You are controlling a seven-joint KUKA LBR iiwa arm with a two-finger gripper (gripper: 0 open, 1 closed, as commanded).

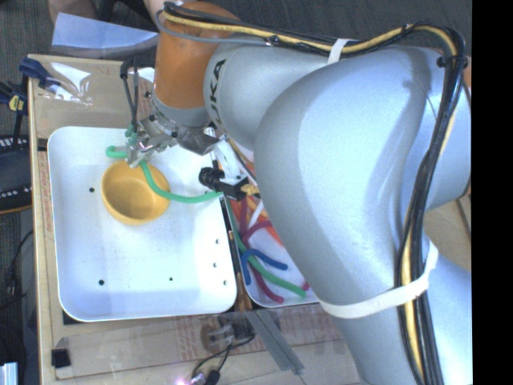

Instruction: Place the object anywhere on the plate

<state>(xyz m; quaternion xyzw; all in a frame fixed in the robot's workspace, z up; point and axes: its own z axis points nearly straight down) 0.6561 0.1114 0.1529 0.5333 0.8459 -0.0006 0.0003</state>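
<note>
A pale wooden bench [48, 119] carries the shallow white plastic left bin [144, 287], and everything here is placed against that bin. Beyond the bin's far rim the bench ends at dark carpet, where a light blue sheet [96, 32] lies; blue-handled clamps [32, 74] sit on the bench by the bin's far left corner.

Inside the bin, toward its far left part, rests a round yellow plastic plate [132, 199] with a raised rim. A thin green flexible strip [188, 200] curves across the plate's far rim and trails over the bin floor toward the bin's right wall.

The metal two-finger gripper [138, 147] hangs just above the plate's far rim, touching the strip's upper end; whether it clasps the strip cannot be told.

The right bin [268, 299] is largely hidden under the grey arm [345, 159]; red, blue and green strips [268, 251] show there.
</note>
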